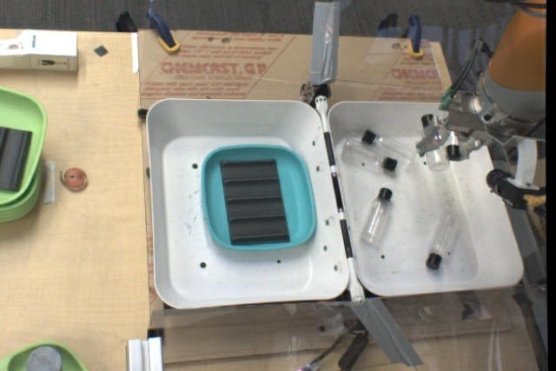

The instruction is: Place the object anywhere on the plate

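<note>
A teal plate (301,187) with a black ridged insert (254,202) lies in the left white bin (174,213). Several clear vials with black caps lie in the right bin (495,256): one near its back left (359,149), one in the middle (376,217), one towards the front right (441,239). My gripper (441,143) hangs low over the right bin's back right part. Another clear vial (437,157) shows right at its tip, and whether it is held is unclear.
A green tray (22,126) with a dark item sits at the far left of the wooden bench, with a small round brown piece (75,179) beside it. Cardboard (226,65) lies clamped behind the bins. The grey arm with its orange band (521,48) fills the right edge.
</note>
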You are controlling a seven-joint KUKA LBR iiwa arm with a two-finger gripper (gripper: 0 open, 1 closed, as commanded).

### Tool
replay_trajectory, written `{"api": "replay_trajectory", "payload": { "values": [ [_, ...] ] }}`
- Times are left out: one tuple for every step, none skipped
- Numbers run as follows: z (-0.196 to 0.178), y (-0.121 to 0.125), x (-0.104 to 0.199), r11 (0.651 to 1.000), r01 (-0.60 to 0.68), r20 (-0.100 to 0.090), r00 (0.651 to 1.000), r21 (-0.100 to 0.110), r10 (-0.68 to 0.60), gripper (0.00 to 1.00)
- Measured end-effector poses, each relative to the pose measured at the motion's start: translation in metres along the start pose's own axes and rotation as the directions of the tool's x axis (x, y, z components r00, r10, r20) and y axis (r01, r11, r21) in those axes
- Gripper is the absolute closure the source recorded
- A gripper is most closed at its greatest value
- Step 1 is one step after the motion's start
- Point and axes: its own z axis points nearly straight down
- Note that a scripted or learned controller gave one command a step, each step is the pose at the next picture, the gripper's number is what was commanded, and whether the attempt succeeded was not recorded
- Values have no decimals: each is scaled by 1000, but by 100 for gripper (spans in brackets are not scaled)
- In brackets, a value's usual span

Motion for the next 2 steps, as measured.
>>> {"api": "replay_trajectory", "payload": {
  "values": [
    [36, -70, 24, 1000, 15, -2, 1000, 3, -15, 100],
    [-11, -110, 85, 1000, -17, -1, 1000, 1, 17, 100]
  ]
}}
